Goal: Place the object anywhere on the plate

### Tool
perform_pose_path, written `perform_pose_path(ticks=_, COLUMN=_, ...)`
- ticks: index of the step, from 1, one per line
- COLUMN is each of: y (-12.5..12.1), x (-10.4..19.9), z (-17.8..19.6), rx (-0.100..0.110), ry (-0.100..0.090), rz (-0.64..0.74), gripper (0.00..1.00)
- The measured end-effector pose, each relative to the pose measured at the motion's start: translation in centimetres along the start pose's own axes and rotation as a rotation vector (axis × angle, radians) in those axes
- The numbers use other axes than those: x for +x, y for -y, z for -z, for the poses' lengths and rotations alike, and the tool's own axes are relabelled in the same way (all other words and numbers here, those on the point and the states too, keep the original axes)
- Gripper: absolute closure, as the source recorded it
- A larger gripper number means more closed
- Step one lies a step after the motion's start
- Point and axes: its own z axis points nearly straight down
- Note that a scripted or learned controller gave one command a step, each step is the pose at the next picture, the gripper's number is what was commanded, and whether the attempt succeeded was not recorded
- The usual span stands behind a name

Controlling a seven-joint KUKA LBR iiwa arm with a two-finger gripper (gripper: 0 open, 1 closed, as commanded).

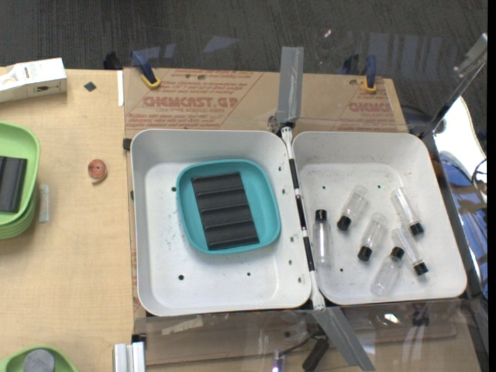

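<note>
A teal square plate (186, 208) lies in the left white bin (155, 285), a little left of the bin's middle. A black ridged insert (225, 210) covers the plate's centre. Several clear vials with black caps lie scattered in the right white bin (434, 285). One vial (320, 237) lies along the left wall by the divider. Another vial (353, 208) lies tilted near the middle. A third vial (404, 211) rests further right, with more below it.
The bins meet at a raised rim (298, 200), with a grey post (291, 84) behind it. Brown cardboard (201, 99) lies under the bins' far side. On the wooden bench to the left are a green tray (19, 142), a small reddish disc (96, 169) and a white box (31, 78).
</note>
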Motion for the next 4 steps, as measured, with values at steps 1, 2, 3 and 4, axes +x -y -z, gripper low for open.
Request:
perform_pose_path(ticks=1, y=0.02, x=-0.02, z=-0.01, rx=0.000, ry=0.000, rz=-0.080, gripper=0.00)
perform_pose_path(ticks=2, y=-0.03, x=0.03, z=0.01, rx=0.000, ry=0.000, rz=0.236, gripper=0.00)
perform_pose_path(ticks=3, y=-0.04, x=0.03, z=0.02, rx=-0.001, ry=0.000, rz=0.505, gripper=0.00)
perform_pose_path(ticks=4, y=0.53, x=0.17, z=-0.03, rx=-0.001, ry=-0.001, rz=0.472, gripper=0.00)
